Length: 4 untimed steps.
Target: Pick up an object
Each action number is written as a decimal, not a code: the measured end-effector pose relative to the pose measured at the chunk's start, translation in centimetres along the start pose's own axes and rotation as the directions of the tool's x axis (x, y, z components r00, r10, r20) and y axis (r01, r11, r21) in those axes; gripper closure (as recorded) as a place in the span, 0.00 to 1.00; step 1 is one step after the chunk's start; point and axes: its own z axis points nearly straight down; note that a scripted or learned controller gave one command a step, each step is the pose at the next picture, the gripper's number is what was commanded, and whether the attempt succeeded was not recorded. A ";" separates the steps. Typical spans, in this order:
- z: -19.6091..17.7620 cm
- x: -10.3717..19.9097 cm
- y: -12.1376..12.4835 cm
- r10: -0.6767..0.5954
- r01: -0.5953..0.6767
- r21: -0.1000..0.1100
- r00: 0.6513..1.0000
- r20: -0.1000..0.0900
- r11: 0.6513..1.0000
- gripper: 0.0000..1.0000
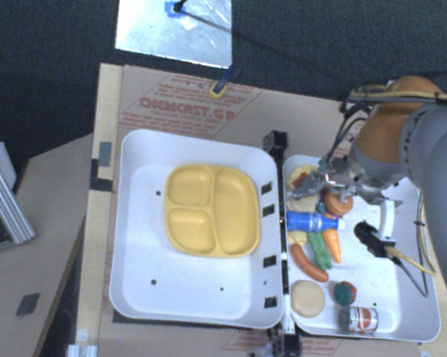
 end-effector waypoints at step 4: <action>-12.4 2.4 -3.4 -0.004 0.004 0.017 1.000 -0.004 1.000 1.00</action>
